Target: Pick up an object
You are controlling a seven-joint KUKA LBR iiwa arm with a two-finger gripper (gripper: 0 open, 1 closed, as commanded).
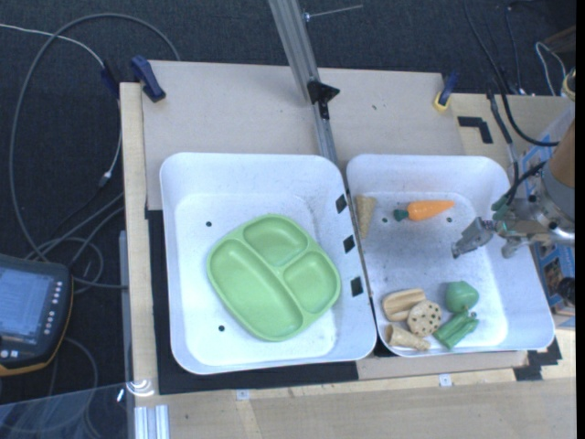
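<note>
The right bin (430, 167) holds several toy foods. An orange carrot (426, 210) lies near its far side, with a tan cone (365, 214) by the left wall. Along the near wall sit a green pepper (462, 294), a round cookie (423, 318), a tan bread piece (403, 302) and a green pod (454, 329). My gripper (489, 242) hangs over the right part of this bin, right of the carrot and above the pepper. It is open, with nothing between its fingers (470, 239).
The left bin (183, 190) carries a green divided plate (272, 276). A metal post (294, 35) slants in from the top to the gap between the bins. Clamps sit at the bench's far corners, and cables run along the right edge.
</note>
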